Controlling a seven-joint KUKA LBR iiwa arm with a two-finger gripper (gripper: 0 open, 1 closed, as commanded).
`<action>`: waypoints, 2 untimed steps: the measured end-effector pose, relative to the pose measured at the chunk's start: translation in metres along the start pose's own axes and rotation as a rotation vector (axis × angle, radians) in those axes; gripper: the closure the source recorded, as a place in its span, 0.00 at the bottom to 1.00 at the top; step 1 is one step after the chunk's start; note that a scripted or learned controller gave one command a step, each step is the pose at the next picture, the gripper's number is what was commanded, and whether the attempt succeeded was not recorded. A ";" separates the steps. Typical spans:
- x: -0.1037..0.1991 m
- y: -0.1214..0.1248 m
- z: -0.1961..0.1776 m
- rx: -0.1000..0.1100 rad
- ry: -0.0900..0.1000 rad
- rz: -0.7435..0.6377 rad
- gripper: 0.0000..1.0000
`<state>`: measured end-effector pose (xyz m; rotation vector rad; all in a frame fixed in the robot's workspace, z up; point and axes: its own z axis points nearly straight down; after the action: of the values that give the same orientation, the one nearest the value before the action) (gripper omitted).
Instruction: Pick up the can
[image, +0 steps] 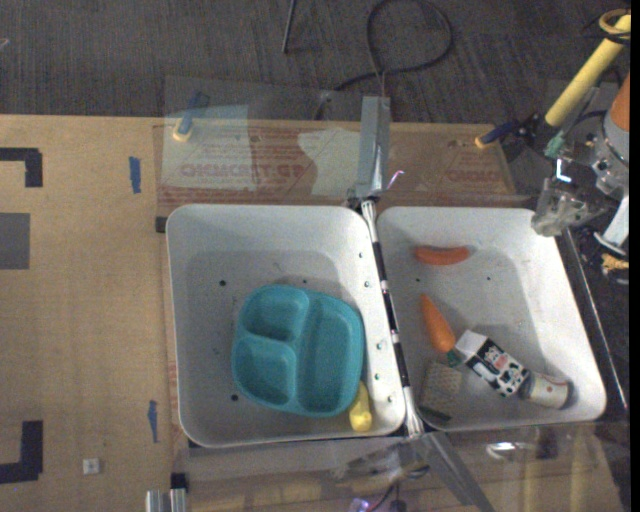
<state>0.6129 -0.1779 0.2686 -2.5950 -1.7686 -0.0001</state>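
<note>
The claw (558, 210) hangs over the far right corner of the right bin (585, 330), carrying nothing that I can see; at this slant and blur I cannot tell whether it is set wide or narrow. The can (549, 390), which I take to be the dull grey-tan cylinder, lies on its side near the bin's near right corner, well apart from the claw. One end appears to touch a cow-patterned bottle (492, 366) lying in line with it, though I cannot confirm whether they are two separate items. Beyond the bottle sit a carrot (436, 323) and a brown square pad (440, 388), with a sausage (442, 255) near the far edge. The left bin (200, 250) holds a teal divided plate (297, 349) and a yellow piece (360, 410) in its near right corner. My finding: the approach step is in hand and no grasp has been made. The next move calls for travel along the right wall to the near corner, then a descent across the can's short axis, clear of the bottle.
</note>
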 end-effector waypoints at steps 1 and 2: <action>-0.006 -0.032 0.082 0.000 0.000 -0.094 1.00; -0.004 -0.022 0.073 -0.004 -0.001 -0.216 1.00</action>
<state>0.5906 -0.1731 0.1953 -2.3925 -2.0399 -0.0025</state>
